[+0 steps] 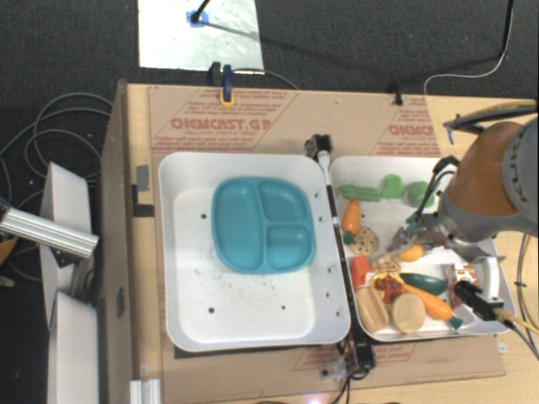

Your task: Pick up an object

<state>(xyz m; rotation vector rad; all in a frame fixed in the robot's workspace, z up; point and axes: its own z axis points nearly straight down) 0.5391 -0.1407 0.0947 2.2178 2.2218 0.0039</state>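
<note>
The gripper (413,241) hangs over the right bin (379,173), just above a small orange piece (412,252) lying crosswise, though I cannot tell its opening.

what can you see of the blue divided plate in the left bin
The blue divided plate is teal, smooth and plastic-looking, a rounded rectangle with a raised rim. Ridges split it into three compartments: one long one on the view's left and two smaller ones stacked on the right, all bare. It lies flat and right side up, slightly rotated, on the floor of the left bin, in its upper middle, apart from the walls.
</note>
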